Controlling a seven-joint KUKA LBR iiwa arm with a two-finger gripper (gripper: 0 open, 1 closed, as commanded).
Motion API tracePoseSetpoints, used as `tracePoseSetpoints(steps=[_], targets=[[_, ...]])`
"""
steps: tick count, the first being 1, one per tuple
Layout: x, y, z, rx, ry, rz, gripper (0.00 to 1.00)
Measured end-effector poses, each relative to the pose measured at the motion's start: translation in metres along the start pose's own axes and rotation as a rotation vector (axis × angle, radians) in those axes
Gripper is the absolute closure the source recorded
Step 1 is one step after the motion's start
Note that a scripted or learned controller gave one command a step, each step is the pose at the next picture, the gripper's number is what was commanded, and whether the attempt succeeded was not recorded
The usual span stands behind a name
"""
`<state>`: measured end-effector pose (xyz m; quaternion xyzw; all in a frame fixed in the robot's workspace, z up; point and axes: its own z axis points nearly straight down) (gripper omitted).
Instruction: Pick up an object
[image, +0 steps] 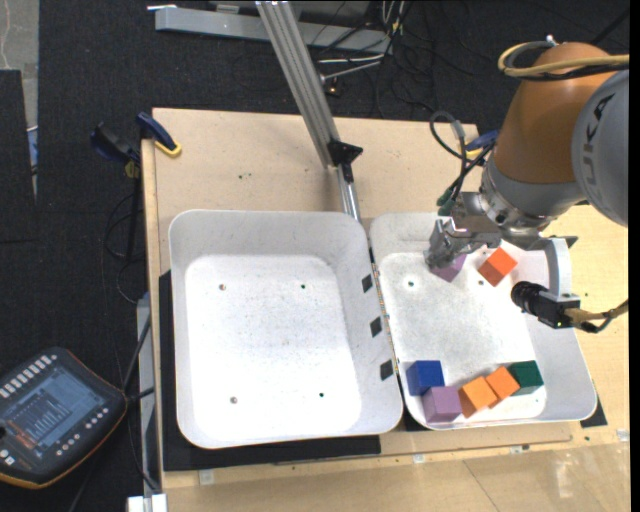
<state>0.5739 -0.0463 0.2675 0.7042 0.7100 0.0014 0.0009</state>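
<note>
Gripper (446, 250) is seen low in right bin (470, 330), at its far end, jaws apparently closed around purple block (449, 267), w/ orange block (497, 266) just beside. Lift should be made straight up, slowly, so grip isn't lost.

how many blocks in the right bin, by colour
purple: 2, one at the tool, one in the front row
orange: 2
blue: 1
green: 1
total: 6

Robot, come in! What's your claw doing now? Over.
Gripper down in right bin, at purple block. Grasp unconfirmed. Orange block close beside.
</note>
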Motion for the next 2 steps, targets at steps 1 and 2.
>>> tracePoseSetpoints(steps=[1, 2], targets=[[0.043, 0.034, 0.015, 0.001, 0.000, 0.001, 1.00], [0.101, 0.058, 0.028, 0.001, 0.000, 0.001, 1.00]])
